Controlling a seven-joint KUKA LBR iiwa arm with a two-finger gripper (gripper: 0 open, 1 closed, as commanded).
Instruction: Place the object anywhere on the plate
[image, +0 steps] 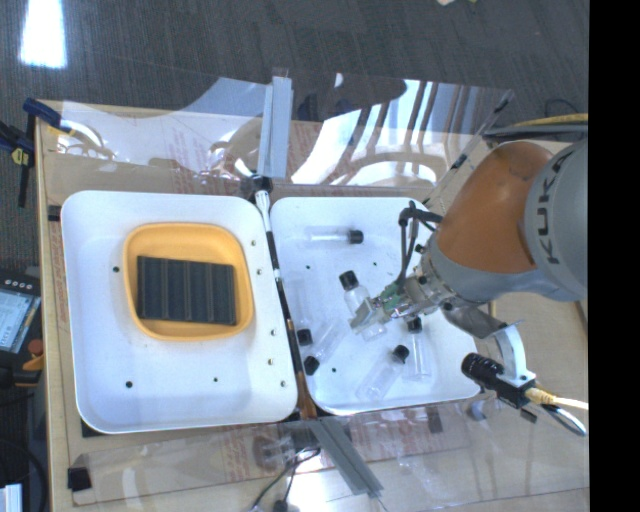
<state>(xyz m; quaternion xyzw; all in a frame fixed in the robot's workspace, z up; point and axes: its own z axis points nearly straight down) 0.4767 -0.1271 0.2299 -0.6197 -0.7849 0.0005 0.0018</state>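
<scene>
The gripper (372, 312) hangs low in the right bin (300, 225) — whether its grip is closed, I cannot tell. The yellow plate (186, 246) sits in the left bin (90, 300), left of frame.

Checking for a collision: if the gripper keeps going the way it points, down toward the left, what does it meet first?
Probably the clear vial lying at the gripper tip in the right bin; depth is hard to judge from this slant.

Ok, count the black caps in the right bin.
5 black caps: one at the back, one mid-bin, two far left, one toward the front. The arm may hide others.
</scene>
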